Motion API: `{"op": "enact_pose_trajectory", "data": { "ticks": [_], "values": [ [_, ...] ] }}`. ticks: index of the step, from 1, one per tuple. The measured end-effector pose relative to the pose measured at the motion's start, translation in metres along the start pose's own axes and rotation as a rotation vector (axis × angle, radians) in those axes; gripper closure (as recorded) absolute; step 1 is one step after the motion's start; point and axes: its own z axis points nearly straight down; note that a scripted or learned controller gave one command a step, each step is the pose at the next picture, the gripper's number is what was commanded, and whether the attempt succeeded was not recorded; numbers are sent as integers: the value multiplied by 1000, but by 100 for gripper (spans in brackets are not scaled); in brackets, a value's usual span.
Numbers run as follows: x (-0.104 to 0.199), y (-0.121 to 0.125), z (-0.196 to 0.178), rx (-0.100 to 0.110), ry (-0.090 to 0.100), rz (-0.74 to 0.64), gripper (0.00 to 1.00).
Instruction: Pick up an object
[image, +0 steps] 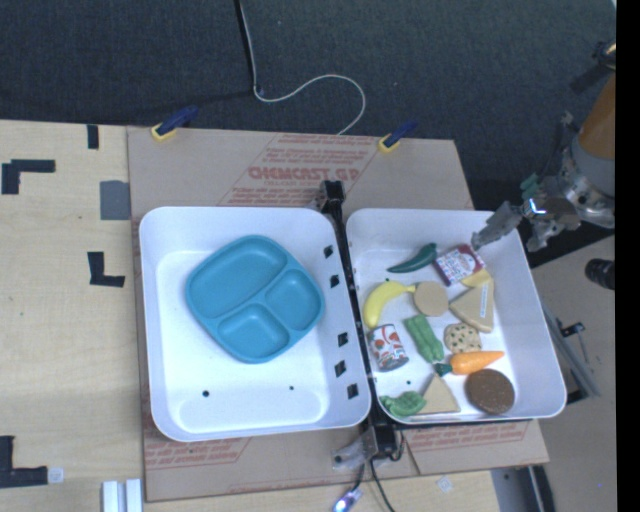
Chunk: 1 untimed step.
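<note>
The right bin (535, 300) holds several toy foods: a green chili (412, 260), a red-and-white packet (457, 264), a banana (385, 298), a tan round biscuit (432, 298), a cheese wedge (477, 303), a small can (388, 347), a carrot (475, 361) and a brown disc (491, 391). My gripper (512, 230) hangs over that bin's far right corner, just right of the packet. It is open, and nothing sits between its fingers (490, 228).
The left bin (160, 330) carries a blue three-compartment plate (255, 297). A green pickle (425, 337), a chip cookie (461, 337), a sandwich triangle (438, 395) and a leafy green piece (403, 404) crowd the right bin's near half. A white cable (310, 90) lies behind the bins.
</note>
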Motion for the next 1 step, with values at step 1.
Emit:
{"op": "enact_pose_trajectory", "data": {
  "ticks": [1],
  "values": [
    [-18,-40,-129,-14,-6,2,0]
  ]
}}
